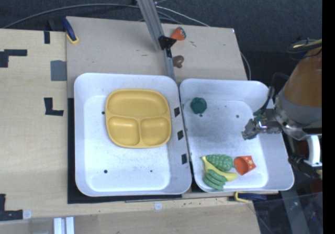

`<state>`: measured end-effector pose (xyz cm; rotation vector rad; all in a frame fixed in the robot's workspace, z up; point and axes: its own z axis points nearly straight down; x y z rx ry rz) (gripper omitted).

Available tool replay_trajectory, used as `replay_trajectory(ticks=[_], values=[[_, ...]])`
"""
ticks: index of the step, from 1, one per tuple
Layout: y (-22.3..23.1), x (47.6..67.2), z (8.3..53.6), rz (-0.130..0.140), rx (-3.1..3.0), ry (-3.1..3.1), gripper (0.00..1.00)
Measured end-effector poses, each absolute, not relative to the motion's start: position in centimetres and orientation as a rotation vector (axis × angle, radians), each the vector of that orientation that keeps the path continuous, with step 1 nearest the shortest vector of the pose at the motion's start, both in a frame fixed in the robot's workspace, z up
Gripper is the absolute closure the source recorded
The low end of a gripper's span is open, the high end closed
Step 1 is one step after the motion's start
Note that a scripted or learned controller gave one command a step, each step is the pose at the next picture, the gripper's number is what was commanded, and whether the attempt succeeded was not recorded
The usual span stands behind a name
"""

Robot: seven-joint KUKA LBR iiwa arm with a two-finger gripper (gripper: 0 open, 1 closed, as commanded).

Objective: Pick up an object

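Gripper [250, 132] over right bin [272, 146] (grip state unclear), green pod [213, 179] lying diagonally, upper-left to lower-right

the right shallow white bin [230, 89] has open floor through its middle, between a small dark green round object [198, 105] near the far left corner and a near-edge cluster: a green and yellow bunch of toy vegetables [217, 169] with a small red-orange toy piece [244, 165] just beside it. the grey two-finger gripper [252, 130] hangs over the right side. in the left white bin [84, 138], a yellow three-compartment plastic tray [138, 118] takes the far half; the near half is bare.
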<state>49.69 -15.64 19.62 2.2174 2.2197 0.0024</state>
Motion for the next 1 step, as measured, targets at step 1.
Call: replay_trajectory(ticks=[1], values=[[-15.63,49.79,23.94,0.003,2.217,2.221,1.00]])
